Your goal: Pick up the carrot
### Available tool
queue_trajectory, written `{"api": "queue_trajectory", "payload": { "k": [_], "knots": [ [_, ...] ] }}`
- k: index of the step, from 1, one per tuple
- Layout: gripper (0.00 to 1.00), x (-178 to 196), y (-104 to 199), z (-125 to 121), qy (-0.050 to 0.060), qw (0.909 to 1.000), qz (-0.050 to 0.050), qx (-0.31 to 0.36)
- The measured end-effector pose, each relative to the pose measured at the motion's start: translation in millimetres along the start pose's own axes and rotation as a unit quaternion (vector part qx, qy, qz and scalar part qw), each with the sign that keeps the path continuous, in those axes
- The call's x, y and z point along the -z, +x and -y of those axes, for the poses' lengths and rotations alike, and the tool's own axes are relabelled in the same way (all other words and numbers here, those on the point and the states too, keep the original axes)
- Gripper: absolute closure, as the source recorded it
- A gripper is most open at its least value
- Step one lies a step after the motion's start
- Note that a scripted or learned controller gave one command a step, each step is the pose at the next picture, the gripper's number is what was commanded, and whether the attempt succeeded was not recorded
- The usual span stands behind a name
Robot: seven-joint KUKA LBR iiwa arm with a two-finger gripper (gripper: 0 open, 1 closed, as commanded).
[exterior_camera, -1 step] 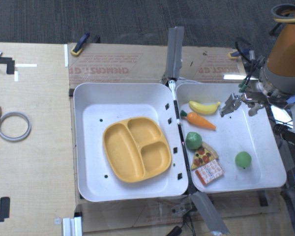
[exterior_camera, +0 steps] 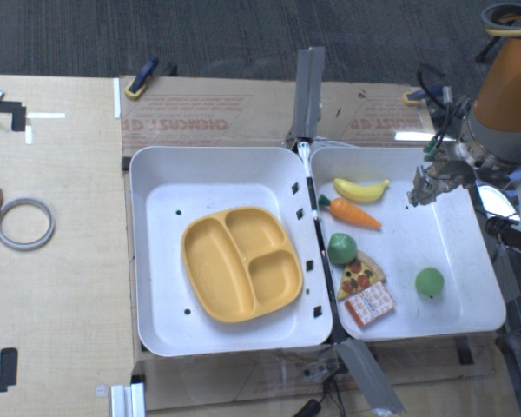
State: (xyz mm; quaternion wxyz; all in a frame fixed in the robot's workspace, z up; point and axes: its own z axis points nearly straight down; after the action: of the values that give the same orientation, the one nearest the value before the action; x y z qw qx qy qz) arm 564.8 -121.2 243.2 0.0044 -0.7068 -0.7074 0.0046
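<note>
Right bin (exterior_camera: 469,315): carrot (exterior_camera: 354,213), banana (exterior_camera: 361,188).

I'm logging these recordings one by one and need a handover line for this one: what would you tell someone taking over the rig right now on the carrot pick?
Tool: up over the right bin's far right part, with nothing seen held; whether it is open or shut can't be made out.
Carrot: lying in the right bin near its left wall, just in front of the banana, green end toward the divider, apart from the tool.
Also in that bin: a green ball, pizza slice, small box, and a second green ball.
Done: nothing yet; carrot not grasped.
Left: move over the carrot, descend, grip, lift.
</note>
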Motion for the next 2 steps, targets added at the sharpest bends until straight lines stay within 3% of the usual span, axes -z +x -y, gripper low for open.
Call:
{"api": "queue_trajectory", "payload": {
  "k": [1, 2],
  "knots": [
    [0.00, 0, 0, 0, 0.000, 1.0000, 0.000, 0.000],
    [0.00, -55, 37, -5, -0.003, 0.9765, 0.000, 0.215]
  ]
}}
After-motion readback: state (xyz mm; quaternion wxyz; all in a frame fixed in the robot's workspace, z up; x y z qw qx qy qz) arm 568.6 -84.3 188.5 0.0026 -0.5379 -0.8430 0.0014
